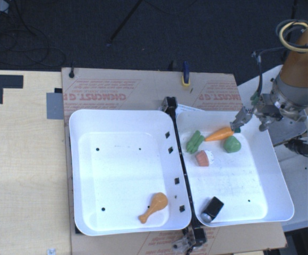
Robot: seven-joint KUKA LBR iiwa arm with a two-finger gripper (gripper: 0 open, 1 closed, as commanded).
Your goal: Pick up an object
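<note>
1. Gripper (239,122) at the right of the frame, over the upper part of the right bin (281,195), touching or just above the thick end of the orange carrot (219,135); impossible to tell whether spread or pressed together.
2. Carrot lying nearly level, tip toward the green pickle-like piece (195,141), with a round green piece (232,144) just beside and below, a pink block (202,158) near.
3. Likely a light, stiff plastic toy; smooth, tapered, so prone to slip or roll.
4. Best taken across the thick middle, clear of the round green piece.
5. Elsewhere: black object (213,208) low in the right bin; toy drumstick (154,206) low in the left bin (82,169).
</note>
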